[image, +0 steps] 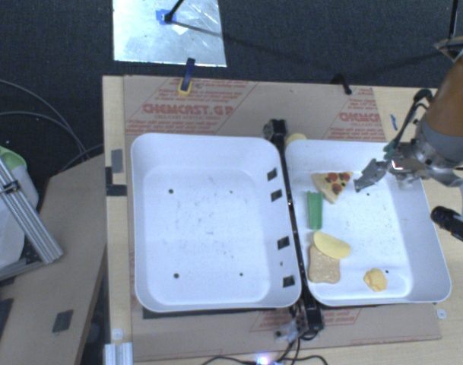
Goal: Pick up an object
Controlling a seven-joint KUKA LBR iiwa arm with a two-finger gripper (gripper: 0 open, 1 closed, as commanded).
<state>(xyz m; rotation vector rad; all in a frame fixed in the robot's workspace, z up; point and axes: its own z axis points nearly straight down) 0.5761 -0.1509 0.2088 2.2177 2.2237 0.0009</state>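
The left bin [208,219] is being left bare of any item. In the right bin [413,226], five small toy foods are being kept toward its left half: a green stick [314,211] just beside the divider, a bread slice [324,267] with a yellow chip [331,245] overlapping its upper edge, a pizza wedge [331,184] near the upper left, and a small yellow lump [375,280] near the lower right.

The pizza wedge is being judged the likeliest target: light, stiff, probably smooth plastic, flat and low, so best gripped across its narrow width.

The gripper [368,176] is being held just right of the wedge; whether its jaws are apart or together cannot be told.
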